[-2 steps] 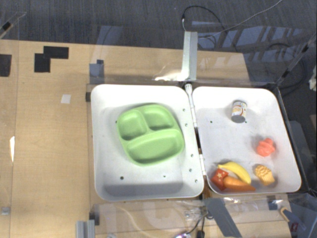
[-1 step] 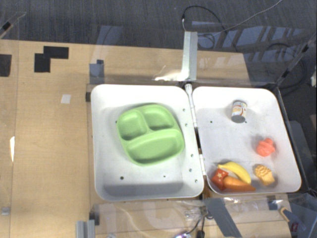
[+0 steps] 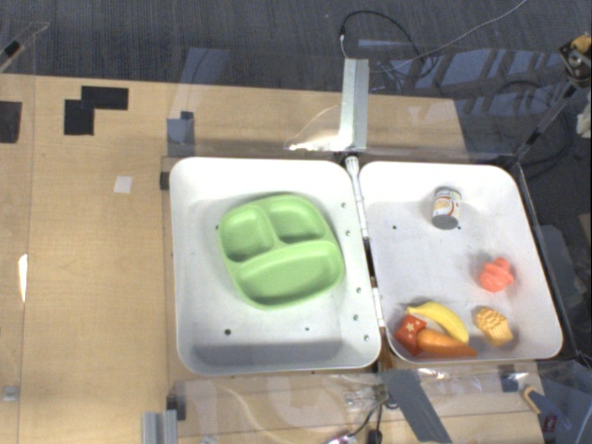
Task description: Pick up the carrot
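Orange and tapered, the plastic toy carrot lies along the near edge of the right-hand shallow white bin, close to that bin's near left corner. No arm has reached over the surface, so how the jaws stand cannot be told; the pick looks not yet begun, with the approach the step in hand.

The carrot is crowded. A curved yellow toy banana lies just behind it and seems to touch it, and a small red toy with a pale spot presses against its thicker left end. A knobbly tan toy sits near its right tip, slightly apart.

Farther off in the same bin are a round coral-red toy towards the right wall and a small printed can near the far edge. The left-hand white bin carries a green divided plastic plate.

The next move probably calls for a descent over the carrot's middle, jaws set across its width, clear of the banana and the bin wall.
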`<state>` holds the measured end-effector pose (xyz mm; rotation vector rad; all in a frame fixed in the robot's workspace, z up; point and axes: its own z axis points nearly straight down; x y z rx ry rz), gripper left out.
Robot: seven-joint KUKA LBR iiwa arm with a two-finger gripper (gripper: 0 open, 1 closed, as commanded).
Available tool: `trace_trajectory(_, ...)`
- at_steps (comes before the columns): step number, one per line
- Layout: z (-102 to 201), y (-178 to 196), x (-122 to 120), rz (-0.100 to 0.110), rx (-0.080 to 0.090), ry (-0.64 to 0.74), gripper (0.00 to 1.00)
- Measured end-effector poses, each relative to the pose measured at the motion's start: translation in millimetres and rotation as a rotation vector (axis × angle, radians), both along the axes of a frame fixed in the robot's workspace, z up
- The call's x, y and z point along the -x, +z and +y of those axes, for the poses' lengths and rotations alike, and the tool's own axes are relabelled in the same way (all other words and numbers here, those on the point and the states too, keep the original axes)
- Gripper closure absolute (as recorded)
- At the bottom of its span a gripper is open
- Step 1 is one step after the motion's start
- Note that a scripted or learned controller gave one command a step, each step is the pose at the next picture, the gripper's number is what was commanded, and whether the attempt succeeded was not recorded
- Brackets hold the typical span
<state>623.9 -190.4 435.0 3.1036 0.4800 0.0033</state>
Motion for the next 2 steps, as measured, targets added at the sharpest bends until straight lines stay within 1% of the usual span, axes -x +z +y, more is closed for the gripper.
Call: trace_trajectory(2, 4.2, 22.3, -2.5, -0.004, 0.002, 0.024, 1.0)
